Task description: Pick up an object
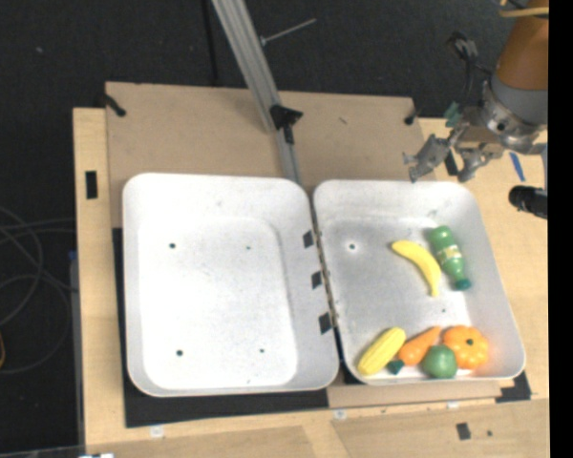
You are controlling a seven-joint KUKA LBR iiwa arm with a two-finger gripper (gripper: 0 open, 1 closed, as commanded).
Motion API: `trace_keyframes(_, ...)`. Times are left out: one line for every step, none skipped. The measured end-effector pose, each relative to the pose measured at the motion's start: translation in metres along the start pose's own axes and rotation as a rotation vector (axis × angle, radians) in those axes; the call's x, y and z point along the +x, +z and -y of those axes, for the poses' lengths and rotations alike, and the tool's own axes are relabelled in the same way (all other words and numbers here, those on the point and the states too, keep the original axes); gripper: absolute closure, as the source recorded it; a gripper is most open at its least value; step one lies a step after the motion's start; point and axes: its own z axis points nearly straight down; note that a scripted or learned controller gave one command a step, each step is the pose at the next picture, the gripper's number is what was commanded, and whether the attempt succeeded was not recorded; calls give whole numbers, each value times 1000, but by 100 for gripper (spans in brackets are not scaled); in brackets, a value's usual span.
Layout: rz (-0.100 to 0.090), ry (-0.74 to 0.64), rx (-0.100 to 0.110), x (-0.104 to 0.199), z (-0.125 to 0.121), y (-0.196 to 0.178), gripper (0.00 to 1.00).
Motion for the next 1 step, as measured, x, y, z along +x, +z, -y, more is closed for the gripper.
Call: trace_keyframes(-2,-2,9,43,-17,112,0)
